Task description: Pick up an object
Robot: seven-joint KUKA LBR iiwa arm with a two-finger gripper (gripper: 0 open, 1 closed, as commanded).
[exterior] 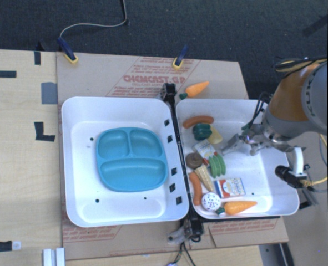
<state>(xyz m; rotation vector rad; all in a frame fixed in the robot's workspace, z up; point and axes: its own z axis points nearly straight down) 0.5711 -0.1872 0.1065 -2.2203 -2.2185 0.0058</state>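
The gripper (pixel 228 144) hovers near a green ridged plastic toy vegetable (pixel 217 164); finger state unclear. Light, rigid, slippery: pinch across its middle.

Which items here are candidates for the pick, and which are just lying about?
For the job: gripper, in the right bin; nearby hot dog, dark green vegetable, corn cob, small carton, carrot.

Just lying about: blue divided plate in the left bin; carrot outside the bins; yellow clamps.
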